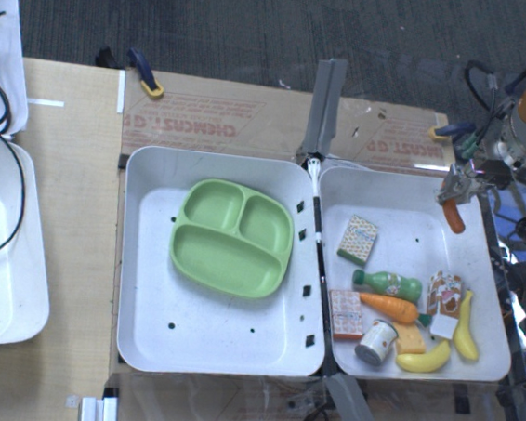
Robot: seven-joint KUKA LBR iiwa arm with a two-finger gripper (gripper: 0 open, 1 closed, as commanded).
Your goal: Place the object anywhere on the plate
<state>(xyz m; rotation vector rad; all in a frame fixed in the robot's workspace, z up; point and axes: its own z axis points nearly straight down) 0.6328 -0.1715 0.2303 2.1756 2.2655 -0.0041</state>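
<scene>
**Hot dog up in the air, plate waiting**

Bananas (427, 359) and a can (377, 342) crowd the right bin's (410, 214) front edge. Gripper (455, 199) hangs over that bin's back-right corner, pinching a little hot dog (455, 219). Green plate (233, 237) sits mid left bin (145, 267).

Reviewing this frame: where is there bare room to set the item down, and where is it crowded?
The green plate has all three compartments bare. The left bin has a free floor strip between plate and front wall. In the right bin, bare floor lies behind the small box; its front right is crowded with the bottle, carrot and bananas.
</scene>
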